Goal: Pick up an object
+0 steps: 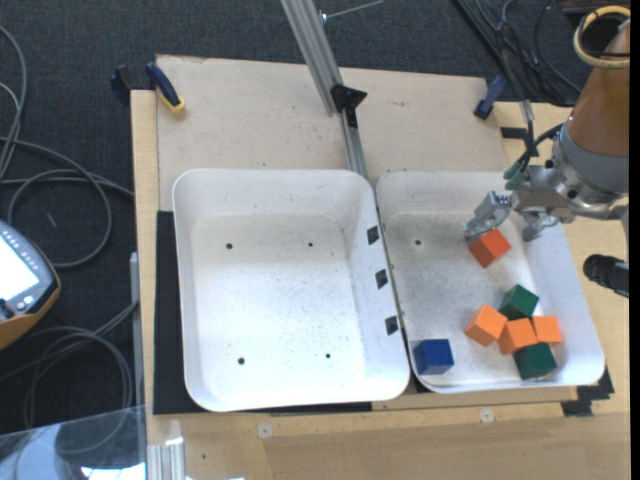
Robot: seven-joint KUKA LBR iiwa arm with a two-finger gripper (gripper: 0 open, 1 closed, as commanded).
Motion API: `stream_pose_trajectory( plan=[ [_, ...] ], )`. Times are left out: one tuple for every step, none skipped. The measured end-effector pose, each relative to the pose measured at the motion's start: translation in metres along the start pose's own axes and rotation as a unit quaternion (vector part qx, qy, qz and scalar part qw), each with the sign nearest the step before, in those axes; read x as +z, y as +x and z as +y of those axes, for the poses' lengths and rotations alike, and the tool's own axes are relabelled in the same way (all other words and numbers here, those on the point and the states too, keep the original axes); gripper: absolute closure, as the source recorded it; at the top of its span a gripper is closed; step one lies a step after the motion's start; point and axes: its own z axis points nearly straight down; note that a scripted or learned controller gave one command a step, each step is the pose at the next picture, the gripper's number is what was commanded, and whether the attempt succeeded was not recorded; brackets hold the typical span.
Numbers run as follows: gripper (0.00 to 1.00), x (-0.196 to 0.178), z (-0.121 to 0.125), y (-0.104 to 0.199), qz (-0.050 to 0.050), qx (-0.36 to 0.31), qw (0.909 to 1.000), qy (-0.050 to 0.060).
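Pale wooden bench (pixel 250 118) on dark carpet (pixel 70 28) strewn with black cables (pixel 40 208).

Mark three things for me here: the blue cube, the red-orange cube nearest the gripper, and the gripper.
Small blue cube (pixel 433 355), camera view, on its top face.
Red-orange cube (pixel 489 247), camera view, on its upper face, just below the gripper.
Grey two-finger gripper (pixel 508 218), camera view, midway between its fingertips.
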Motion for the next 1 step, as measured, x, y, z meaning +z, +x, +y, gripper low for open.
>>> stream_pose_trajectory(
  plan=[
    [0.0, 0.0274, 0.0584, -0.0474, -0.002, 0.001, 1.0, -0.001]
  ],
)
